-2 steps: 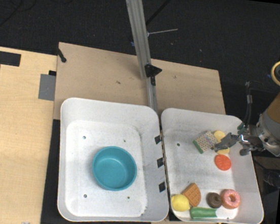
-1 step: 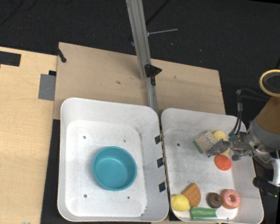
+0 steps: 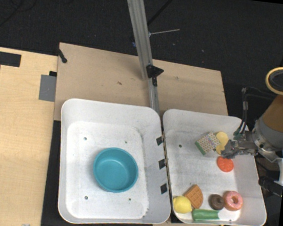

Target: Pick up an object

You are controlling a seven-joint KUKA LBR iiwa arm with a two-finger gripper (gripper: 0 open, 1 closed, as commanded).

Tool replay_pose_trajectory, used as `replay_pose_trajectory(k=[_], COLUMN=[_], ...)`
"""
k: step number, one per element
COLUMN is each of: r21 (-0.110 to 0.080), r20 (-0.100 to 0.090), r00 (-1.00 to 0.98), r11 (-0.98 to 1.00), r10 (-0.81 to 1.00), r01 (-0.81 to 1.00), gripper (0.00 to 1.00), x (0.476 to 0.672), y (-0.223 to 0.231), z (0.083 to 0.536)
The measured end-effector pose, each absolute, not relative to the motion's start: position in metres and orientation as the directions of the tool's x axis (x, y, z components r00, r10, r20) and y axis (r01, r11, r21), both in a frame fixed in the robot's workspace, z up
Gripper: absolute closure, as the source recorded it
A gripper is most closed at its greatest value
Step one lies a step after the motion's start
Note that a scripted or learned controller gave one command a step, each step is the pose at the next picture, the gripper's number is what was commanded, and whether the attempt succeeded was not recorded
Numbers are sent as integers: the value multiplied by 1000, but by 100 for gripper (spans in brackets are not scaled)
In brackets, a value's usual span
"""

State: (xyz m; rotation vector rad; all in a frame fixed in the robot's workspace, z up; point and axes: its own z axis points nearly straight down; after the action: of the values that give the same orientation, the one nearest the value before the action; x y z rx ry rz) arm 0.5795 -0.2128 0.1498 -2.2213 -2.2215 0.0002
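The right bin (image 3: 191, 124) holds several small objects. A checkered block (image 3: 208, 142) and a yellow piece (image 3: 222, 138) lie near its far right side, with a red-orange round piece (image 3: 225, 165) just in front of them. My gripper (image 3: 232, 149) reaches in from the right and hangs low between the yellow piece and the red-orange one, close to both. Nothing is visibly lifted off the bin floor. Near the front edge lie a waffle-like biscuit (image 3: 195, 195), a lemon (image 3: 182, 204), a green piece (image 3: 205, 215), a brown ring (image 3: 216, 201) and a pink doughnut (image 3: 233, 200).
The left bin (image 3: 78, 122) holds a teal bowl (image 3: 116, 169). A metal rail (image 3: 143, 43) slants from the back down to the gap between the bins. The grey arm (image 3: 275, 120) stands over the right bin's right rim.
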Motion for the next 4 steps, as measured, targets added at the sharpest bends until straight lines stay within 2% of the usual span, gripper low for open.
replay_pose_trajectory(k=[1, 2, 3, 4], r21=[3, 4, 2, -1], r20=[-1, -1, -1, 1], r00=[0, 0, 0, -4], r11=[0, 0, 0, 4], r10=[1000, 1000, 1000, 1000], r01=[1000, 1000, 1000, 1000], gripper=[100, 100, 100, 100], x=[583, 578, 579, 582], y=[-209, -201, -201, -147], z=[193, 243, 271, 260])
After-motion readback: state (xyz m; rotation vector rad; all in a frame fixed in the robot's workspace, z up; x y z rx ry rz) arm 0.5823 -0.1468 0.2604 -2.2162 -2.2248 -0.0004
